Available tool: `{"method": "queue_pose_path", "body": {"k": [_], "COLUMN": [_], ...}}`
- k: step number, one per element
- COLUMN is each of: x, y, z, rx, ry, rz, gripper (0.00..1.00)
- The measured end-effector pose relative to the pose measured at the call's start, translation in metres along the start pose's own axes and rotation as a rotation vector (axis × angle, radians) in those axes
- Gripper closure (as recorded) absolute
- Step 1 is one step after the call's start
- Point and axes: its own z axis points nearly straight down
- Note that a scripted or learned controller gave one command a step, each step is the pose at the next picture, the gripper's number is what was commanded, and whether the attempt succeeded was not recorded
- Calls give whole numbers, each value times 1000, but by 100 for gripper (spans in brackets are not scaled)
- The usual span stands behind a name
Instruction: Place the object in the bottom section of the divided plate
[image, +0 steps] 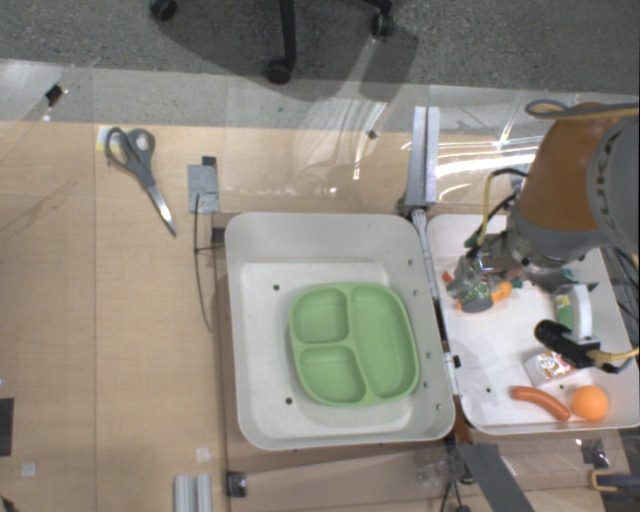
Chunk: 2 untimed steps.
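At the lower right of the frame, an orange ball (592, 402) and a red sausage-shaped toy (541, 400) lie just beside each other in the right bin (480, 400), while the green divided plate (353, 343) sits in the middle of the left bin (250, 330), its compartments bare. Higher in the right bin, the gripper (478, 288) is lowered over a small grey, orange and green object (482, 296) near the bin's left wall; how far its claw is open, and whether it has hold of anything, cannot be told. Scissors (140, 172) lie on the wooden bench (100, 350) at the upper left.
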Motion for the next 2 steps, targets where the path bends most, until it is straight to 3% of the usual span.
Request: {"method": "queue_pose_path", "body": {"k": [1,2], "x": [59,128], "y": [-22,-32], "z": [0,1], "rx": [0,1], "ry": [1,2], "rz": [-168,-180], "gripper": [100,100]}}
